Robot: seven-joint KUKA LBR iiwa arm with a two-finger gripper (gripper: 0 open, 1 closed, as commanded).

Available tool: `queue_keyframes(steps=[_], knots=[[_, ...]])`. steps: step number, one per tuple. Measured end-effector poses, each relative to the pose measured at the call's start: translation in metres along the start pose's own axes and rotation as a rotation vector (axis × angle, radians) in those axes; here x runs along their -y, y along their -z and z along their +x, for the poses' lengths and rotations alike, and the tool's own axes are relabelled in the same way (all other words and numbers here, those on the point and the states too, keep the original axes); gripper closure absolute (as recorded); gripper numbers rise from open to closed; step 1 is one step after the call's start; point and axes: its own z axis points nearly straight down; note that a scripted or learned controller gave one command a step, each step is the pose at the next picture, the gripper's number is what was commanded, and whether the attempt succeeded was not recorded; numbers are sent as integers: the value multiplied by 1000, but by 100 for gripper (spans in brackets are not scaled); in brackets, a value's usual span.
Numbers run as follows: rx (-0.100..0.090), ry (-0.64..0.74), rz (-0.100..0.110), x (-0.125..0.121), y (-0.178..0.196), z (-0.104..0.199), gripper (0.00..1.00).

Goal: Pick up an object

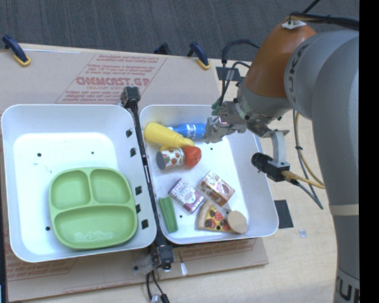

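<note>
Blue bottle (191,130) lying flat, long axis left-right, beside pincer (213,131).

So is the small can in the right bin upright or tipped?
Tipped: the can lies on its side, its round end facing left, beside the banana.

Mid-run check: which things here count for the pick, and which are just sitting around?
For the pick:
pincer
right bin
blue bottle
yellow banana
small can
red fruit
two small cartons
green block
pizza slice

Lying about:
left bin
green divided plate
blue clamps
</note>
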Motion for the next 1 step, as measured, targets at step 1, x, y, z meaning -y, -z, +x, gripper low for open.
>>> queue_keyframes(steps=[1], knots=[[1,1,-3,-34,-5,-13,100]])
